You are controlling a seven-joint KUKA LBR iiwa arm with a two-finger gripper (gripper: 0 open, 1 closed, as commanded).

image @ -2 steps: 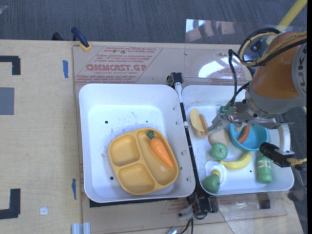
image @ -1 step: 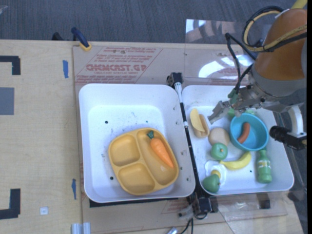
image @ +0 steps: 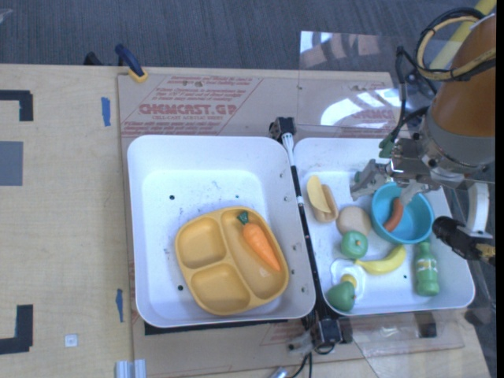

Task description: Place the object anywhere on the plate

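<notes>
One grey two-finger hand (image: 391, 181) is hovering over the small blue plastic bowl (image: 403, 215); whether it is gripping anything cannot be told. Well to its left, the yellow three-compartment plate (image: 224, 262) is carrying an orange toy carrot (image: 261, 244), long axis running diagonally.

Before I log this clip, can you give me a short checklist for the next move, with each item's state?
1. Plate sits flat in the left bin: ok.
2. Free space on the plate: ok, two compartments look bare.
3. Carrot already lies on the plate: ok.
4. Gripper is over the right bin, above the blue bowl: ok.
5. Something held in the gripper: cannot tell.
6. Items left to pick in the right bin, such as the banana and green bottle: ok.
</notes>
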